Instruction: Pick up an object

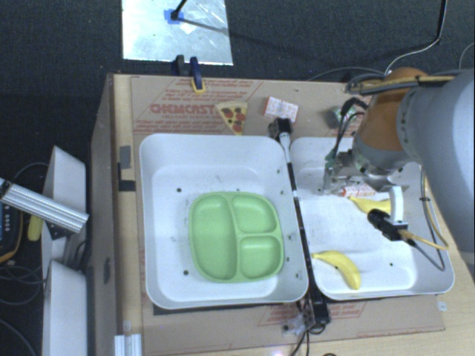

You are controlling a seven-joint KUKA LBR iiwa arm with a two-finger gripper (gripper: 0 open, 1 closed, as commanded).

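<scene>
The gripper [345, 184] hovers low at the right bin's [427, 277] twelve o'clock, seemingly seeking something; its grip I cannot tell.

A green divided plate [236, 236] sits in the left bin [159, 162]. A pizza-slice sticker [233, 116] lies on the brown board [171, 99] behind.

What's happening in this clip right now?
A grey robot arm reaches down into the right-hand white bin, its gripper low near the bin's back edge. A banana lies at the front of that bin, and a second yellow item sits near the gripper. The left bin holds a green divided plate. Nothing looks lifted yet.
</scene>
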